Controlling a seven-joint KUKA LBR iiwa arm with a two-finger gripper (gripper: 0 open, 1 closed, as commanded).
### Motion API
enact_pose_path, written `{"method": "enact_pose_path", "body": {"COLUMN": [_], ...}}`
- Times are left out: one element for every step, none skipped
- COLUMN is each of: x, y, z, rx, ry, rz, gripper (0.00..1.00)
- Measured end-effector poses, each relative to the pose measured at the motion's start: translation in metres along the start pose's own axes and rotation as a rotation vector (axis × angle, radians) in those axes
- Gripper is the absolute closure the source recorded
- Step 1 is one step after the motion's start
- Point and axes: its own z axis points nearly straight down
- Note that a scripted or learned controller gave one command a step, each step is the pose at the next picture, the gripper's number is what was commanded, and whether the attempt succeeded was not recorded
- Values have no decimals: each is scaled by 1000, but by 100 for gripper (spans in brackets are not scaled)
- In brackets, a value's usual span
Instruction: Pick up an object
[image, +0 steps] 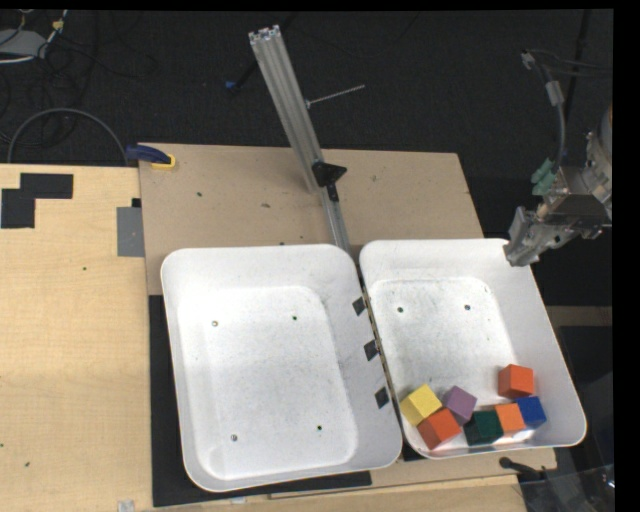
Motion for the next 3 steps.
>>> {"method": "enact_pose_path", "body": {"x": [22, 105, 73], "y": [-3, -9, -15], "z": [-72, -93, -92], "rx": [-8, -2, 2], "ry": [-2, -1, -3], "rz": [5, -1, 9], "gripper": [100, 100, 100]}}
